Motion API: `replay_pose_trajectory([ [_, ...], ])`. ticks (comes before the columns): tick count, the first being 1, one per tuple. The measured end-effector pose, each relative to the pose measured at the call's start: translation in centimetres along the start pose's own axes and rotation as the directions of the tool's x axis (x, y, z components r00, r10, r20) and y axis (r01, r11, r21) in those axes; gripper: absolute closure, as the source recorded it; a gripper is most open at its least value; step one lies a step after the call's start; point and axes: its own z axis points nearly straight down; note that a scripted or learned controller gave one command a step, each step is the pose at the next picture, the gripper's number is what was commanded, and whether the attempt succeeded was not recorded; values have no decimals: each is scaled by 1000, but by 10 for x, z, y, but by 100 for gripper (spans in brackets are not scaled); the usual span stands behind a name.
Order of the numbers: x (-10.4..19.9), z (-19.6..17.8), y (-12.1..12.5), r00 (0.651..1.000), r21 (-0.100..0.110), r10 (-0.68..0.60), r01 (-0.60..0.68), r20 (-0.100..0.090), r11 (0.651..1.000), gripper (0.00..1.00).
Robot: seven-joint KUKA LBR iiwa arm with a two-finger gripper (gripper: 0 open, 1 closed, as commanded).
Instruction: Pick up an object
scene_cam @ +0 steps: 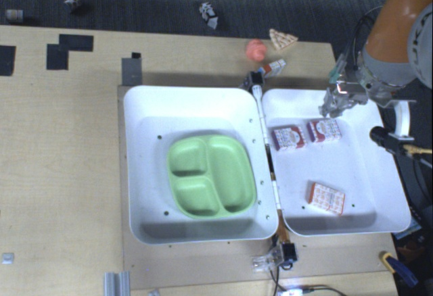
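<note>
My gripper (329, 111) hangs over the back of the right bin (379, 173), just above and touching the top edge of a small red-and-white packet (325, 130). A second red-and-white packet (287, 137) lies left of it. An orange-and-white box (327, 197) lies nearer the front of the same bin. The arm's orange band (399, 14) is at the upper right. Nothing shows between the fingers.
The left bin (142, 153) holds a green divided plate (211, 175). Behind the bins on the bench lie a pink ball (256, 50), a pizza-slice toy (283, 38) and a small tube (273, 69). Cables and clamps sit at the bench's right and front edges.
</note>
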Motion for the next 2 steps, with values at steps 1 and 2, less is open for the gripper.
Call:
replay_pose_trajectory([
  [1, -77, -14, -68, 1000, 1, 0, 0, 1, 1000, 100],
  [2, -12, -46, -131, 1000, 1, -3, 3, -1, 1000, 100],
])
